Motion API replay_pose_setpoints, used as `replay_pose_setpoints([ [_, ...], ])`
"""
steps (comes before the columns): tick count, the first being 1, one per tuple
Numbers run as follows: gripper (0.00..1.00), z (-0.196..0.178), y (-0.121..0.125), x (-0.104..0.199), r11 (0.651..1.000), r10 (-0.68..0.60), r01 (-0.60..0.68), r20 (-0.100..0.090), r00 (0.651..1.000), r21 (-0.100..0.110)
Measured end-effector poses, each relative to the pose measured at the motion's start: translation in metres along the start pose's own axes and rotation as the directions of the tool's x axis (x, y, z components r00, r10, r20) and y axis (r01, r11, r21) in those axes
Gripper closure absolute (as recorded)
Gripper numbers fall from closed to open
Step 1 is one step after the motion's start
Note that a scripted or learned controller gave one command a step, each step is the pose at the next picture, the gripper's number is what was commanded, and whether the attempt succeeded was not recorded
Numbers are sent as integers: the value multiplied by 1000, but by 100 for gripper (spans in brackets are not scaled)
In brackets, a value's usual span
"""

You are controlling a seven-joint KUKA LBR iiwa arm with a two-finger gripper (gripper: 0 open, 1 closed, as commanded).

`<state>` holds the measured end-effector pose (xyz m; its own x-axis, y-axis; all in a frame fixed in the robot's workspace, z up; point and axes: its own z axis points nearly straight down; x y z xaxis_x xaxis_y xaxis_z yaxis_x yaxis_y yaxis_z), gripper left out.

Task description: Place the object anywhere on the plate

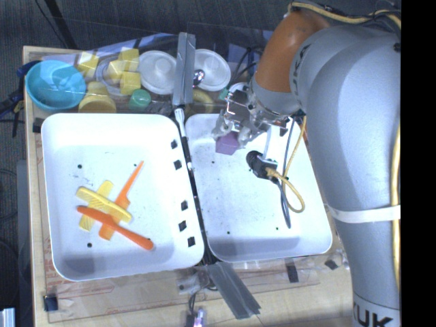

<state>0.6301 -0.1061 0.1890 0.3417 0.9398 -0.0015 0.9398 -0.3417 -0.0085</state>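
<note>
A small purple block hangs over the far left part of the right bin. My gripper points down at it from the right, and the block's top sits between the two fingers, so the gripper is shut on it. Two round white plates stand behind the bins: one left of the divider and one just beyond the gripper, partly hidden by the wrist.
The left bin holds orange sticks crossed with a yellow piece. A blue bowl and yellow cups crowd the back left. A black and yellow cable dangles over the right bin.
</note>
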Motion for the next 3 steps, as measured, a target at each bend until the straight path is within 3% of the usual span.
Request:
replay_pose_setpoints([
  [1, 100, -2, 9, 51, 999, 39, -39, -1, 999, -3],
  [2, 100, -17, -26, 49, 994, -109, 109, 0, 994, -3],
  [3, 100, -28, -4, 85, 996, -94, 94, 0, 996, -4],
])
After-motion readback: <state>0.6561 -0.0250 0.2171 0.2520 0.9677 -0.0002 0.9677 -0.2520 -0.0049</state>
